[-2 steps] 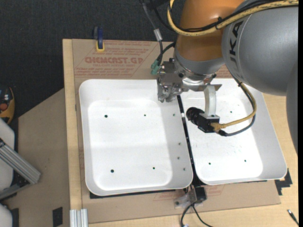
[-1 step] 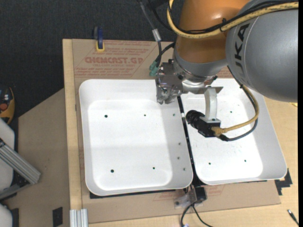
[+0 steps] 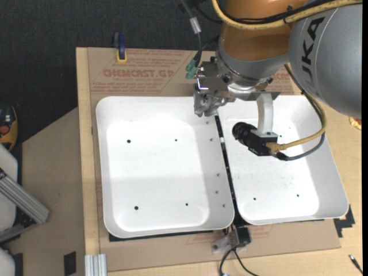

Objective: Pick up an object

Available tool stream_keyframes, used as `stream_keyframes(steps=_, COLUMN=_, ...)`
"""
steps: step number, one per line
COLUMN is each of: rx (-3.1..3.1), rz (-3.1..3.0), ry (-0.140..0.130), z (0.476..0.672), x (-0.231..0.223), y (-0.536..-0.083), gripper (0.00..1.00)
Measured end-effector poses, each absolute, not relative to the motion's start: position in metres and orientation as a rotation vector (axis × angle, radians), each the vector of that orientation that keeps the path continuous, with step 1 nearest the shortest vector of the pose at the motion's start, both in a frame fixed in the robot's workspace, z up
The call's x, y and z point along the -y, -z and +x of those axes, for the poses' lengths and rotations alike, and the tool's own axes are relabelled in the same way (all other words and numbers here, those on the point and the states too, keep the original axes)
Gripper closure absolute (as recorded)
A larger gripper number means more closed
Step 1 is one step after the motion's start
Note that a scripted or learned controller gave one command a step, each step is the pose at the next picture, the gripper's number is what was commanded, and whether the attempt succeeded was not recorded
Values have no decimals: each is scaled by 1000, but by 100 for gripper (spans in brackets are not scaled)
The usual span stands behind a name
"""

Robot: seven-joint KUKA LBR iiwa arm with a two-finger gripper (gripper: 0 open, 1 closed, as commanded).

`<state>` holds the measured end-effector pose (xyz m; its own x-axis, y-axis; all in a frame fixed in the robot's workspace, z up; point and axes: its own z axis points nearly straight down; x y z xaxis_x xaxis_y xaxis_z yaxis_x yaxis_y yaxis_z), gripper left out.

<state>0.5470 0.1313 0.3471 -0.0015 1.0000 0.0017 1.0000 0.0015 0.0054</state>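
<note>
My gripper (image 3: pixel 204 103) hangs at the far end of the seam between the left bin (image 3: pixel 155 171) and right bin (image 3: pixel 287 194), just over their touching rims. Its tip is a dark cluster from this angle, so I cannot tell whether it is spread or closed, and I see nothing pinched in it. I cannot place an object. The open floors of both bins carry small dark dots that look like marks or holes, not loose items. Anything to pick would have to lie in the patch my wrist hides. Main risk, as I judge it: I descend here and close on nothing, or on a rim. Cause: I sit over the seam, not over a bin floor. A strike on the rims could jolt or shift a bin on the cardboard (image 3: pixel 144 68). Second risk: the black unit (image 3: pixel 248 137) slung off my wrist rides low over the right bin, with its cable (image 3: pixel 302 142) looped beside it. A deep reach or a twist could drag either against the bin wall. Third: mistaking a dot for a target.
</note>
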Motion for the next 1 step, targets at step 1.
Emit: stream_keyframes(steps=1, rx=-2229, rz=2221, ry=10, z=590, x=-166, y=-252, gripper=100)
